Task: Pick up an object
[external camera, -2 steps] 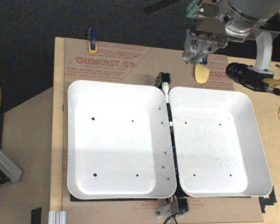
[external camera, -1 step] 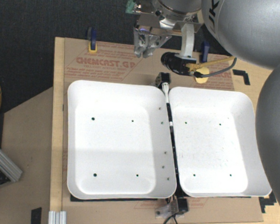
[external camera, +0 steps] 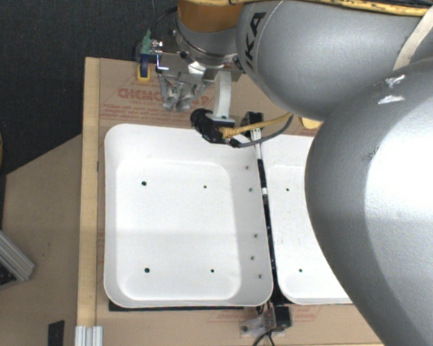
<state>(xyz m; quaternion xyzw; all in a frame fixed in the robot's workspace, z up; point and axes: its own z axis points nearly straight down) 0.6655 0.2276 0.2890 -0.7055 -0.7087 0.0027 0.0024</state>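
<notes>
Since the end effector (external camera: 179, 97) hangs past the left bin (external camera: 123, 221) — its grip I cannot tell — it may grab nothing.

the worktop (external camera: 88, 196) was a tan board with red lettering along its far edge. two shallow white bins lay on it side by side, the left bin (external camera: 116, 220) and the right bin (external camera: 295, 212), touching along a dark seam.
</notes>
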